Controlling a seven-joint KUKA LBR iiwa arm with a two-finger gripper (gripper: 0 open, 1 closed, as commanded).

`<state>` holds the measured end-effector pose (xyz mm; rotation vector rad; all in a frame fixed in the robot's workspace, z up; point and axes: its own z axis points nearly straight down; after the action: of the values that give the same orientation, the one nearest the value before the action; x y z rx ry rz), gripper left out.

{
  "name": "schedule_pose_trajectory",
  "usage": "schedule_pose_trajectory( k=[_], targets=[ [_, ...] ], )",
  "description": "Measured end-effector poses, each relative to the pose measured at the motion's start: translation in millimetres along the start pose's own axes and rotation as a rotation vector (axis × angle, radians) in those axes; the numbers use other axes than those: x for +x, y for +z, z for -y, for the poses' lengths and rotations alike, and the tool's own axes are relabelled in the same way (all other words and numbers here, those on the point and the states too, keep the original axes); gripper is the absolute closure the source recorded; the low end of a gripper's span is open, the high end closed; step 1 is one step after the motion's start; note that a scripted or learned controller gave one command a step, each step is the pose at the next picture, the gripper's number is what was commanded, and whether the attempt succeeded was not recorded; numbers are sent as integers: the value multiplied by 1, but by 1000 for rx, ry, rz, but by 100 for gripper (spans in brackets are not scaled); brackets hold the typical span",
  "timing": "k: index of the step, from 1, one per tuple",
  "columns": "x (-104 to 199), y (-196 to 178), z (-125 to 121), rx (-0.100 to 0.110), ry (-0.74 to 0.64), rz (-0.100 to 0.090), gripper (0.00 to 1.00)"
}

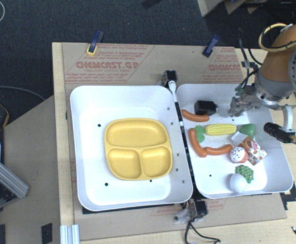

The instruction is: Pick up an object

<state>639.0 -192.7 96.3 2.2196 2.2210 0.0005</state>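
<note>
Hovered with gripper above right bin's far side, grip state impossible to tell. Best lowered squarely over corn cob, clear of sausage.

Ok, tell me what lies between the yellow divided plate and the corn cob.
In the camera view, between the yellow plate and the corn cob lie the bins' adjoining rims and an orange sausage.

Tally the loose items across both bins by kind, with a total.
Yellow divided plate: 1
Toy hot dogs: 2
Toy corn cob: 1
Black block: 1
White spotted ball: 1
Small printed carton: 1
White piece with green top: 1
Total: 8
</note>
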Motion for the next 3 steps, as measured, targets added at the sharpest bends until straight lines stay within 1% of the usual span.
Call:
schedule_pose_trajectory(
  k=[1, 2, 3],
  targets=[
    [10, -50, -2, -6, -1, 2, 100],
    [13, -112, -11, -9, -2, 3, 100],
    [12, -130, -12, -4, -1, 1, 100]
  ],
)
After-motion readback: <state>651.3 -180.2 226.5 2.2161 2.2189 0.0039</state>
